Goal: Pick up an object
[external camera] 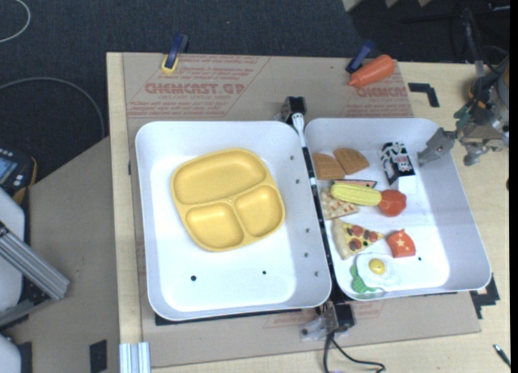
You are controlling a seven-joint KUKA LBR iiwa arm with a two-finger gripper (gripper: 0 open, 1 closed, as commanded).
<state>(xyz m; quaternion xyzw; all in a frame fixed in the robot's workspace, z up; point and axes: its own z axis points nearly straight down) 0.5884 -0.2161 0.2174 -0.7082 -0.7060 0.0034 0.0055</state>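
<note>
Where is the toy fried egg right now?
The toy fried egg lies in the right bin, near its front edge, just below the pizza slice.

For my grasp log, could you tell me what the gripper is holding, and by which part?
Nothing: the gripper hangs over the right bin's far right corner, apart from the toy food, with nothing between its fingers.

Dark grey carpet floor (pixel 121 7) surrounds the wooden bench (pixel 121 201); 1 thin cable (pixel 16 15) loops beyond the bench's far-left corner.

Grey metal claw (pixel 443 143), dark fittings, blurred wrist hardware.
</note>
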